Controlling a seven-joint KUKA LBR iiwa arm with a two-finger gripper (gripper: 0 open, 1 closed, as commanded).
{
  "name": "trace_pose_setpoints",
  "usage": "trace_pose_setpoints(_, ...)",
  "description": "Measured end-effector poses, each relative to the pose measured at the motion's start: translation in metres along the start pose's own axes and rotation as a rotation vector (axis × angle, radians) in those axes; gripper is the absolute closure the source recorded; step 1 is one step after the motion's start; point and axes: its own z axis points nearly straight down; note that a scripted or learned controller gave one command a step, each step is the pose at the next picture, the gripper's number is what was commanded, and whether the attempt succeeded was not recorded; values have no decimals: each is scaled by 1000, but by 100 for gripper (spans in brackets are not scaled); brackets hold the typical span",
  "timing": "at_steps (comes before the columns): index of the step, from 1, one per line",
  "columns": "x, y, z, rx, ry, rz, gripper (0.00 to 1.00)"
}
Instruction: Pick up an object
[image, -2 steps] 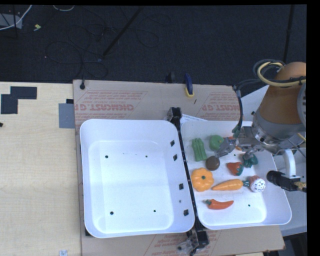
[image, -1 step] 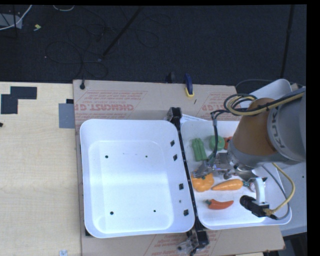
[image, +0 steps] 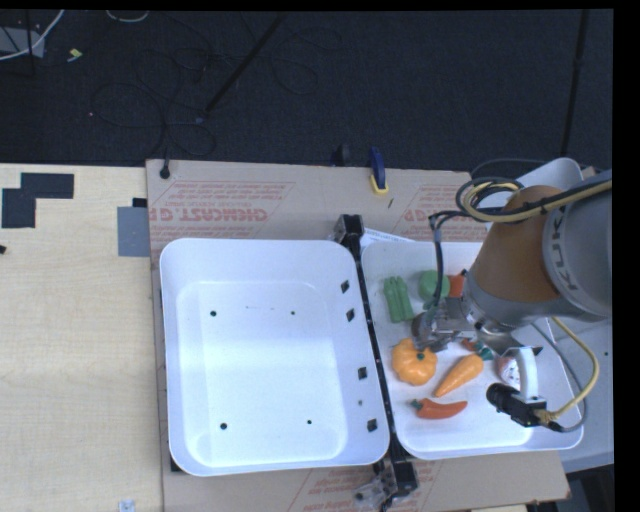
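The gripper (image: 432, 335) hangs low in the right bin (image: 560, 440), just above the orange pumpkin-shaped toy (image: 413, 362) and apparently touching its top; nothing is visibly pinched, and whether the tool is spread or pressed together cannot be told. Before you close, centre the tool over the pumpkin's widest part and confirm clearance from the carrot (image: 459, 375) just beside it and the green piece (image: 398, 298) behind. Lift straight up, since a round, smooth body is likely to roll free from an off-centre grasp.
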Motion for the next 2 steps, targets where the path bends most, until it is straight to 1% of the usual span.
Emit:
trace_pose_setpoints(1, -5, -11, 12, -6, -7, -8, 100)
trace_pose_setpoints(2, -7, -8, 14, -9, -8, -4, 100)
